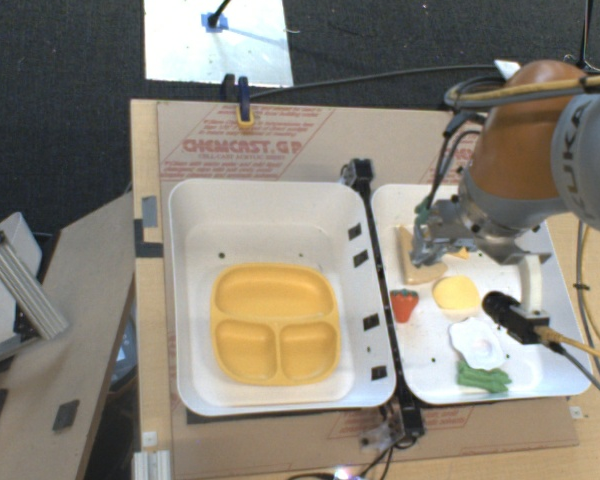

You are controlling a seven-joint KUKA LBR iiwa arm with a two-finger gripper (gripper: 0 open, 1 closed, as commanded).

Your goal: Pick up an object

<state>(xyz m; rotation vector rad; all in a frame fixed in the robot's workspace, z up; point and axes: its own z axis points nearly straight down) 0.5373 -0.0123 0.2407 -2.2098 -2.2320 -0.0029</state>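
In the right bin (560,373), claw (432,251) low over a tan slab (408,253) by the divider, grip state unreadable, presumably lining up a pick; yellow round (456,293), strawberry (404,305), egg (477,342), green piece (482,376) lie nearby; yellow tray (275,323) sits left.

Two white bins (270,203) are counted. One yellow divided plate (275,321), one red strawberry (404,305), one yellow round piece (456,293), one fried egg (477,343) and one green piece (482,376) are seen.
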